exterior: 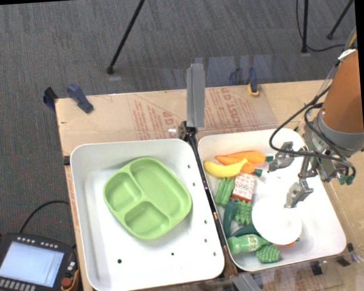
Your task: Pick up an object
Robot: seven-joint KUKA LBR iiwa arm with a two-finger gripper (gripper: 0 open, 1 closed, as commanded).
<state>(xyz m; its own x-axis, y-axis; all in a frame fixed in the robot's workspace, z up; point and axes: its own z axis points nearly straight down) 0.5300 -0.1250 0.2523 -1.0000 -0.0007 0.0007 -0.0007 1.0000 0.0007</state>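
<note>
The right bin [326, 224] holds a heap of toy food. A yellow banana [224, 168] lies beside an orange carrot [241, 158], with a red and white carton [245, 187] just below them. Green vegetables [223, 191] line the bin's left wall. A round white dish [276, 221] lies near the front, next to a green bottle [243, 243]. My gripper [290, 177] hangs over the right half of this bin, just above the white dish and right of the carton. It is open, with nothing between its fingers.
The left bin [95, 242] holds a green divided plate [147, 196]. A grey upright post [196, 96] stands behind the seam between the bins. A teach pendant [31, 265] lies on the floor at the lower left.
</note>
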